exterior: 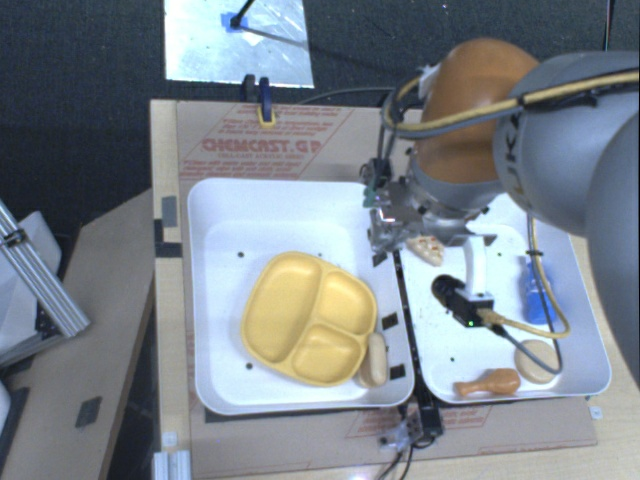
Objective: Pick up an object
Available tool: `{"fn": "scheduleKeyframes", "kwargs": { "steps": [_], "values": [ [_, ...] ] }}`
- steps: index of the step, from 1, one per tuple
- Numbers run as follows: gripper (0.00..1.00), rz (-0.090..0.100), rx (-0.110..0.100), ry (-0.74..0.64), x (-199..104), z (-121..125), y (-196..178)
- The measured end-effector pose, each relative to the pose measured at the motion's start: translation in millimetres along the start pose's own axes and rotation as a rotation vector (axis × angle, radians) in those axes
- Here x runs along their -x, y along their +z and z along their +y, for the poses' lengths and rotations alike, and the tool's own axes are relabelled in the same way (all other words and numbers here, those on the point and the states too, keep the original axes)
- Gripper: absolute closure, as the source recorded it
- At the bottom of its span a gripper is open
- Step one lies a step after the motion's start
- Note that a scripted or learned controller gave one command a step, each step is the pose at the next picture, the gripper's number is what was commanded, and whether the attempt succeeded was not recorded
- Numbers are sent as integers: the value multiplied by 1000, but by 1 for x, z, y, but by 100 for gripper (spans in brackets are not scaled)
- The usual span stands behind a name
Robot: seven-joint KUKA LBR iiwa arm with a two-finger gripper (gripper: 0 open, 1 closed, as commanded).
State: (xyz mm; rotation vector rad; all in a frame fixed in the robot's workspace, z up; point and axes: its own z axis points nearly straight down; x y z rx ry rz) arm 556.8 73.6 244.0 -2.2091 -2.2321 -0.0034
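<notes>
My gripper (pixel 385 236) hangs over the divider between the two bins, near their far end, under the orange band of the arm. A pale tan pastry-like piece (pixel 429 249) lies just to its right in the right bin; I cannot tell whether it touches the gripper. A yellow divided plate (pixel 309 317) lies in the left bin (pixel 215 268). A beige bread roll (pixel 375 359) rests against the plate's near right edge.
In the right bin (pixel 590 368) lie a blue object (pixel 537 290) by the right wall, a brown drumstick (pixel 488 381) at the near edge and a tan round piece (pixel 538 361) beside it. The arm covers the right bin's far part.
</notes>
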Motion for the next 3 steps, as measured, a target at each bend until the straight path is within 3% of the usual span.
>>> {"fn": "scheduleKeyframes", "kwargs": {
  "steps": [1,2,3],
  "values": [
    [100,-1,-1,2,-35,-4,11],
    [100,-2,-1,9,-32,-5,28],
    [0,-2,0,9,-32,-5,27]
  ]
}}
